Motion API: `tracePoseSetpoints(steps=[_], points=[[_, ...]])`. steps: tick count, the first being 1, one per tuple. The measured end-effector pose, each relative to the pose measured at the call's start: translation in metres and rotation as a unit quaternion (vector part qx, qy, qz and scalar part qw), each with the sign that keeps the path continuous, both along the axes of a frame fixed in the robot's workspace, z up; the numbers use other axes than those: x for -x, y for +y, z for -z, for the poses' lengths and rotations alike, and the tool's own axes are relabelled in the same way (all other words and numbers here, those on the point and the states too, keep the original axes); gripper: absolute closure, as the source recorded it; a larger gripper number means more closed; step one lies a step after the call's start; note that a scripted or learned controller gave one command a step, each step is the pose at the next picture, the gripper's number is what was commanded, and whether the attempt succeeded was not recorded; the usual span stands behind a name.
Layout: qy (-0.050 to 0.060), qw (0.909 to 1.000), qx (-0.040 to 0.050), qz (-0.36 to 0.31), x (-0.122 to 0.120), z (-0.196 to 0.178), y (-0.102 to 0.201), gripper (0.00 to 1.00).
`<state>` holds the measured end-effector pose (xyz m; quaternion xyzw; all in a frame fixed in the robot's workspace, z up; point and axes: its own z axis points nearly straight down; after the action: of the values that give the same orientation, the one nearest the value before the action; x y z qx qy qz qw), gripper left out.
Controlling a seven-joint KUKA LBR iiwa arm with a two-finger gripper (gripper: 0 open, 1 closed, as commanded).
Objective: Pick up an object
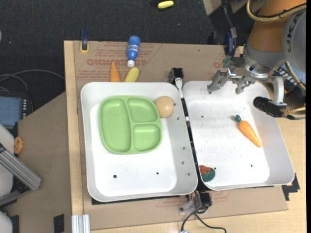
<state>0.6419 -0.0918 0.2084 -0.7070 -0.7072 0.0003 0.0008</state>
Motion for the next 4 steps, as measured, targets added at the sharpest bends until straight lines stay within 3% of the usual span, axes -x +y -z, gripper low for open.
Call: tracePoseSetpoints(steps=[1, 2, 3, 4], points=[[0.002, 1.0000, 0.0003, 0.004, 0.033, 0.035, -0.087, 0.00], [0.004, 1.0000, -0.0007, 0.002, 0.053, 0.128, -0.111, 0.00], [-0.002, 1.0000, 0.0010, 0.001, 0.049, 0.111, -0.110, 1.00], [0.000, 1.0000, -0.0007, -0.003, 0.034, 0.124, -0.037, 1.00]])
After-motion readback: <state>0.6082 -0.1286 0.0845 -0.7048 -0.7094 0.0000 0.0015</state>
